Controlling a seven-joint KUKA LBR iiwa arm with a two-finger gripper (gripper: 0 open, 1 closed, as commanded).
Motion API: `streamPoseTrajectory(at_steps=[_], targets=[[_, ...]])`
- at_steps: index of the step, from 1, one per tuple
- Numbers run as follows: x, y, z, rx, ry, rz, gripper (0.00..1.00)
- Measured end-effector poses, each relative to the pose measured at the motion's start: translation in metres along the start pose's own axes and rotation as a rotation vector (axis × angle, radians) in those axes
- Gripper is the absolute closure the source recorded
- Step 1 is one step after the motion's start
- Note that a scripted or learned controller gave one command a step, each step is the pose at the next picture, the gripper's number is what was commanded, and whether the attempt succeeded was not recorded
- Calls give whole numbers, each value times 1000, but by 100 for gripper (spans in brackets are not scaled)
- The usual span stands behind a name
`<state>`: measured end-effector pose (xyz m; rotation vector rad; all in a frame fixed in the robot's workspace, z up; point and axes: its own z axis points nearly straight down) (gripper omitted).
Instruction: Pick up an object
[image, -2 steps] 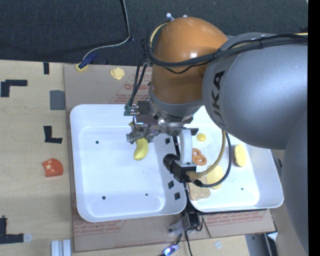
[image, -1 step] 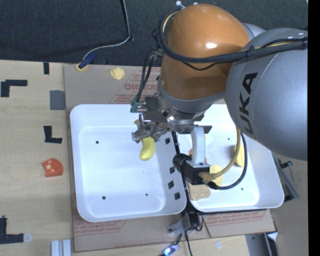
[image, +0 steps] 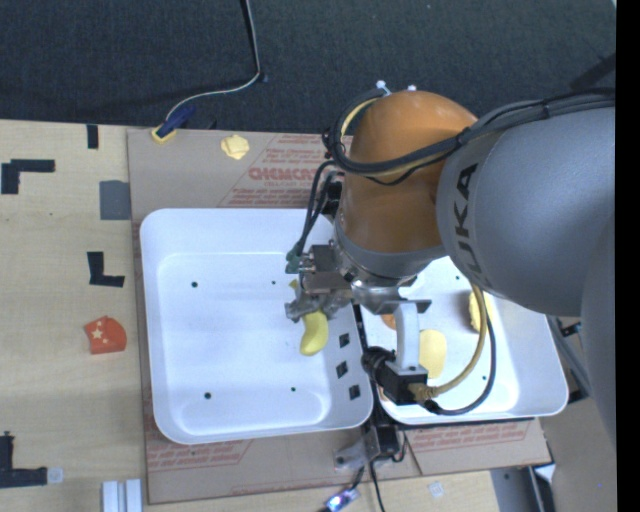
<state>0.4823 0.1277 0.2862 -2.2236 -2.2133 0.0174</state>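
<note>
My gripper (image: 312, 303) hangs over the right part of the left white bin (image: 200, 290), close to the wall between the two bins. A small yellow banana-shaped piece (image: 313, 336) lies or hangs directly under the gripper's tip, its upper end meeting the dark metal. Whether it is gripped or resting on the bin floor is unclear. A tiny bit of yellow (image: 296, 287) peeks out at the gripper's left side. The arm's orange band (image: 400, 170) and grey body cover much of the right bin (image: 520, 395).
The right bin holds a pale yellow object (image: 433, 350) and a yellow-orange one (image: 472, 308), partly behind a cable. A yellow scrap (image: 235, 147) lies on the cardboard behind the bins. A red object (image: 105, 335) sits on the bench at left.
</note>
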Motion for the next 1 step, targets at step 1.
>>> streamPoseTrajectory(at_steps=[1], targets=[[31, 0, -5, -8, 4, -9, 100]])
